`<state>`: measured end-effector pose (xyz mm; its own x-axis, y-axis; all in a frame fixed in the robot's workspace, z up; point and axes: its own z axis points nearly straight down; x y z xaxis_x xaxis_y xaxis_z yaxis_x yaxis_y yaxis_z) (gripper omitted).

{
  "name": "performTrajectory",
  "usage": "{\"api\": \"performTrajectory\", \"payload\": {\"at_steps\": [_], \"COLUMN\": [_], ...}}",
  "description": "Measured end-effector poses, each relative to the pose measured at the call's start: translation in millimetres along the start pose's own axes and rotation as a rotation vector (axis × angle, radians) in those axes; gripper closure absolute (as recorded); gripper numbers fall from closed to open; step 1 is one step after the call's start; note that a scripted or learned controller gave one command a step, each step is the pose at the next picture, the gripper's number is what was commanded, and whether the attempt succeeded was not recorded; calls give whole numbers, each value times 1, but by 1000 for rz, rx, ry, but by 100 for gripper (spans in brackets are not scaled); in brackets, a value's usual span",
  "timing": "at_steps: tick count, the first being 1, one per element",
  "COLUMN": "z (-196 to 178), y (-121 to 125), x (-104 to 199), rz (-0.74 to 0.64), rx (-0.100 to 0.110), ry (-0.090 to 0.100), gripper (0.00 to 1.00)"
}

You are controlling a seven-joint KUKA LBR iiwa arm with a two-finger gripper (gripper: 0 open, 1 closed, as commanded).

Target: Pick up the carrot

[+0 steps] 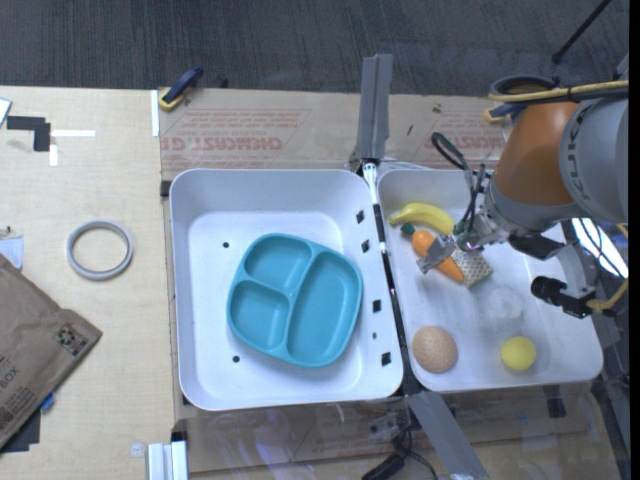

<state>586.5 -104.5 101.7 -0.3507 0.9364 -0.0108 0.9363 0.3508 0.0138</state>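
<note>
The orange carrot [452, 266] lies slanted in the right bin [560, 368], just below a yellow banana [422, 215]. My gripper [456, 262] is down over the carrot's lower end. One grey finger [435, 260] crosses the carrot on its left and a perforated pad [479, 267] sits on its right. The fingers stand apart, so the gripper looks open around the carrot, which still rests on the bin floor. The carrot's upper end [424, 238] shows beside the banana.
A tan egg-like ball [434, 349] and a yellow lemon [518, 353] lie near the right bin's front. The left bin [200, 268] holds a blue divided plate [296, 299]. A tape ring [100, 249] lies on the bench at the left.
</note>
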Motion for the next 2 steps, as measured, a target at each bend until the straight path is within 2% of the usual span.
{"api": "performTrajectory", "payload": {"at_steps": [1, 2], "z": [-11, -11], "y": [1, 1], "x": [-3, -2], "rz": [1, 1], "rx": [-3, -3], "ry": [-3, -3], "gripper": [100, 0]}}
